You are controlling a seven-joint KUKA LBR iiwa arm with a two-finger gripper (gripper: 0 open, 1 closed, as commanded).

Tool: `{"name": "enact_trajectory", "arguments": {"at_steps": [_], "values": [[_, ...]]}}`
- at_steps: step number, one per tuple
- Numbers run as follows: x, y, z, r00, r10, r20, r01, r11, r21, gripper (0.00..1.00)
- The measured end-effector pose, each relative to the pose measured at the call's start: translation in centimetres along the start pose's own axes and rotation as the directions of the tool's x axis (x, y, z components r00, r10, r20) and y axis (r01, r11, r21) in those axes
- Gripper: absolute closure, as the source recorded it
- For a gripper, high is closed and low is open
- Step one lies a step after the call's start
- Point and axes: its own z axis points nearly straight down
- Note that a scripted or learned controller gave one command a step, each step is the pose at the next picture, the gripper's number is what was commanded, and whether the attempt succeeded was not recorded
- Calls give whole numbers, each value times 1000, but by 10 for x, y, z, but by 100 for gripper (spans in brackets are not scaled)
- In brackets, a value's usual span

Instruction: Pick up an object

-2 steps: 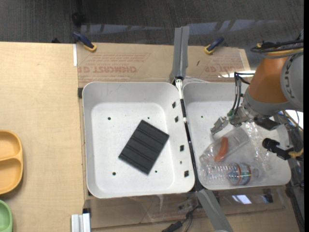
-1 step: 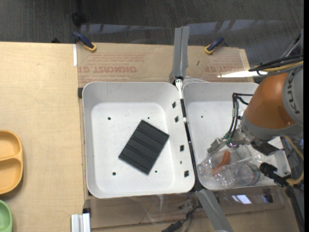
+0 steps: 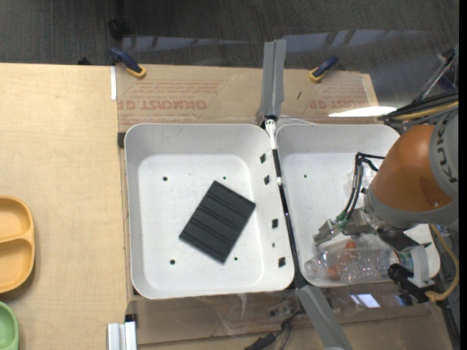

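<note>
A black ribbed rectangular pad [image 3: 217,221] lies flat and tilted in the middle of the left bin [image 3: 146,152]. A clear crumpled plastic bottle [image 3: 350,262] with orange bits inside lies along the near wall of the right bin [image 3: 314,148]. My arm comes in from the right, its orange band [image 3: 412,170] over the right bin. The gripper [image 3: 337,229] points down at the bottle's left end, just above it. The arm's body hides much of the gripper.
An orange divided tray [image 3: 14,243] sits at the left edge of the wooden table, with a green thing [image 3: 6,330] below it. Cardboard [image 3: 219,97] lies behind the bins, held by clamps. Cables [image 3: 361,173] hang beside the wrist.
</note>
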Motion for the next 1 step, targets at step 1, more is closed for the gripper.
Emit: {"name": "enact_trajectory", "arguments": {"at_steps": [1], "values": [[1, 6, 0, 997, 72, 1, -72, 997, 1, 0]]}}
